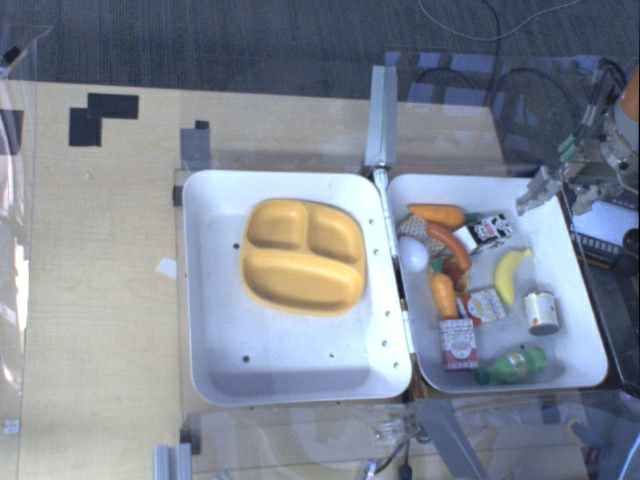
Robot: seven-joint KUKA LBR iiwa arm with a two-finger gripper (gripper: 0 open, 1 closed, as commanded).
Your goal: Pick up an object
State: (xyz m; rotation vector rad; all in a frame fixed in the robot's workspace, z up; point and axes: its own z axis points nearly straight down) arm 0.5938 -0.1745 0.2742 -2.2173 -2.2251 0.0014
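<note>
Claw: the grey two-finger gripper [540, 190] sits at the upper right, over the far right corner of the right bin; whether it is spread or pressed together cannot be told, and nothing shows in its grasp.
Arm: the grey arm with an orange band [628, 108] reaches in from the right edge, above the bench.
Right bin: the shallow white plastic bin [585, 313] holds a cluster of small toy groceries, all lying on its floor.
Nearest items: a small black and white carton [489, 230] lies closest to the claw, with a yellow plastic banana [510, 274] just below it.
Other items: an orange carrot [437, 214], a white egg [413, 256], a small pale tin can [541, 312], a red juice box [458, 344] and a green bottle [513, 366].
Left bin: the second white bin [215, 368] carries a yellow divided plastic plate [303, 255].
Progress: by the look of it, nothing is lifted yet; choosing, descending and gripping remain.
</note>
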